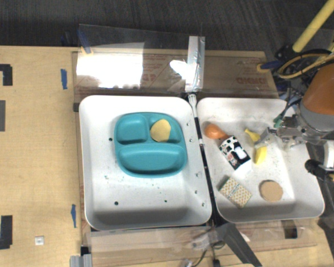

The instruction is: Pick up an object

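Two shallow white bins sit side by side on a bench, seen from above at a slant. The left bin [100, 193] holds a teal divided tray [150, 144] with a yellow, potato-like object [160, 130] in its upper right compartment. The right bin [300, 202] holds the loose objects: an orange piece [214, 130] near the top left, a black-and-white patterned item [234, 151] just below it, two small yellow pieces [256, 145], a patterned square packet [235, 192] and a round tan disc [271, 191] near the front. The grey arm with its orange band [323, 96] reaches in from the right, and the gripper [283, 131] hangs over the right bin's upper right edge, close to the yellow pieces. Whether its jaws are wide or closed cannot be told. Every object appears to lie in a bin, so the pick seems not yet made; choosing, closing on and lifting an object all remain
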Robot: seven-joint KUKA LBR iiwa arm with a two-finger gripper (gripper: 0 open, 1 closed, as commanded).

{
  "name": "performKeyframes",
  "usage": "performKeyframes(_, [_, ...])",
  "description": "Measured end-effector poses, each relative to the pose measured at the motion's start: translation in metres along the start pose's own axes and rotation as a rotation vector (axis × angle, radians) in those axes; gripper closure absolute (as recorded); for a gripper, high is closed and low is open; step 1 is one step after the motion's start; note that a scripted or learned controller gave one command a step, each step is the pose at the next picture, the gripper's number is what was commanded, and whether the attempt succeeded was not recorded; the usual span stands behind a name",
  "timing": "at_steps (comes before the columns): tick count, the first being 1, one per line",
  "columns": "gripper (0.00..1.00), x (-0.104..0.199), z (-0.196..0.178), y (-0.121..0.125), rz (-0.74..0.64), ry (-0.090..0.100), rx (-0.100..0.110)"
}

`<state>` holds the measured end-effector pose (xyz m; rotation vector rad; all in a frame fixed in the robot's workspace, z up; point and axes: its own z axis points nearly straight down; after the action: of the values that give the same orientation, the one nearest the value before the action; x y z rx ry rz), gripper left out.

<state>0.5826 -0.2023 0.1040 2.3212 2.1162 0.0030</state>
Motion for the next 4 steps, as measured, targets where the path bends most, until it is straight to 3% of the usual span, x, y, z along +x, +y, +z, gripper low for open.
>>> performKeyframes(1, [0.0, 0.018, -0.019, -0.014, -0.075, 0.0, 0.002])
performKeyframes(2, [0.0, 0.035, 0.017, -0.036, -0.08, -0.003, -0.005])
performKeyframes(3, [1.0, 0.035, 0.005, -0.034, -0.079, -0.005, -0.011])
performKeyframes(4, [1.0, 0.073, -0.093, -0.013, -0.212, -0.002, -0.006])
